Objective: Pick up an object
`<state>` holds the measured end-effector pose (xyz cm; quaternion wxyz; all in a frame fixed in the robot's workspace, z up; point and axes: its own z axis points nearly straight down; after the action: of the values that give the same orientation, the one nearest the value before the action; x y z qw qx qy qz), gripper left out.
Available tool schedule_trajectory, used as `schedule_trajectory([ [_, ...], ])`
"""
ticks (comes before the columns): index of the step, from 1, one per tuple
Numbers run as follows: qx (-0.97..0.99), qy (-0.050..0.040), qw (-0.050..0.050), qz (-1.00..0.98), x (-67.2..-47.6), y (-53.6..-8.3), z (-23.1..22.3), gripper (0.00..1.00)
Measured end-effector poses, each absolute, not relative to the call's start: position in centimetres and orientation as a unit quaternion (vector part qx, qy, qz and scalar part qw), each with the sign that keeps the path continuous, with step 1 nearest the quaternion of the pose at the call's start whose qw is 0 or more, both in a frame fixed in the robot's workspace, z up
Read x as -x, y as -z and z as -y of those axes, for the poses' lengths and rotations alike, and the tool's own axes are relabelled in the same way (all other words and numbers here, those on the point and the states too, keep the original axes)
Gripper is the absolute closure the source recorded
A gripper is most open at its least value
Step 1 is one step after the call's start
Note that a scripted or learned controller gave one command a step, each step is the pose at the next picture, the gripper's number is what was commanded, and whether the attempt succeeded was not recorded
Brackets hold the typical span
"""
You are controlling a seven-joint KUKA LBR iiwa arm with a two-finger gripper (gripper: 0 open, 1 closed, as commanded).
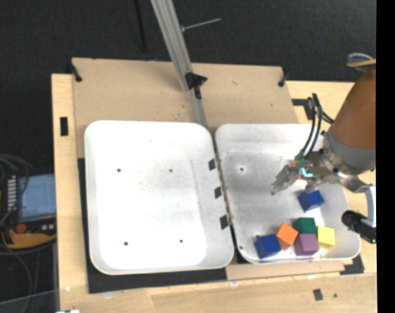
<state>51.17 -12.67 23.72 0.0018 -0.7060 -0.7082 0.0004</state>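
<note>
I see the right bin (pixel 249 149) holding six small cubes; a blue cube (pixel 311 199) sits just beside my gripper (pixel 290 178), whose finger state I cannot tell.

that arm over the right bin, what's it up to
The grey arm reaches in from the right, its gripper low over the right bin, with nothing visibly between its fingers. A blue block lies just beside it. Five more blocks cluster near the front edge: blue, orange, green, purple and yellow. No block has been lifted. The left bin sits alongside.
</note>
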Motion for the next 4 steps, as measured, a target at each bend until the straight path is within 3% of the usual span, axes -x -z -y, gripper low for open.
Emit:
schedule_trajectory([
  [1,0.707,0.0009,0.0,0.707,-51.2,-23.9,12.7,0.0],
  [3,0.708,-0.0024,0.001,0.706,-52.0,-12.9,12.2,0.0],
  [4,0.708,-0.0001,-0.002,0.706,-52.1,-9.8,12.4,0.0],
])
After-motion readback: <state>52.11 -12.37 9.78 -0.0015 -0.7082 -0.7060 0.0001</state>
